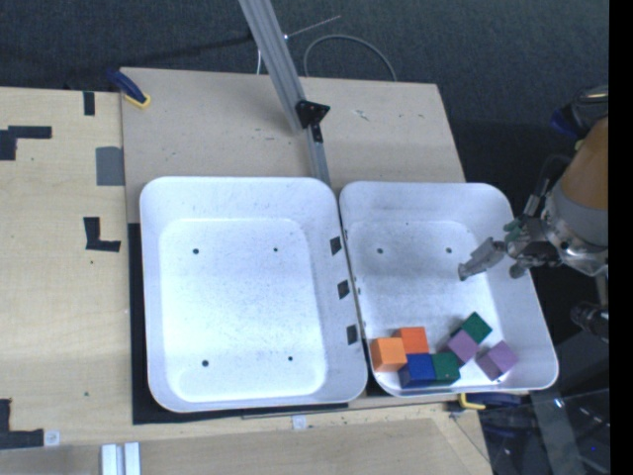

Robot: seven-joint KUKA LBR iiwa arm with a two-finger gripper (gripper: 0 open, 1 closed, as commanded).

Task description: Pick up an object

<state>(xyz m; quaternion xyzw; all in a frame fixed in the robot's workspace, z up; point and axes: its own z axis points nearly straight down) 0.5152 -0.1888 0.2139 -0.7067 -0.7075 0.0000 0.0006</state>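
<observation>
We see the gripper (487, 257) open, empty, above the right bin (415, 206); blocks (435, 352) look light, rigid—we'd pinch flat sides.

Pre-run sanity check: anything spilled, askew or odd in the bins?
Nothing spilled. All the blocks sit bunched in the near corner of the right bin, some touching. The gripper is over that bin's right side, away from them.

No readable text, labels, brands or numbers anywhere — not on bins (237, 191), blocks (435, 349) or bench (198, 117). Black tape marks on bench at left (94, 234) — plain shapes, no letters or signs legible.
</observation>
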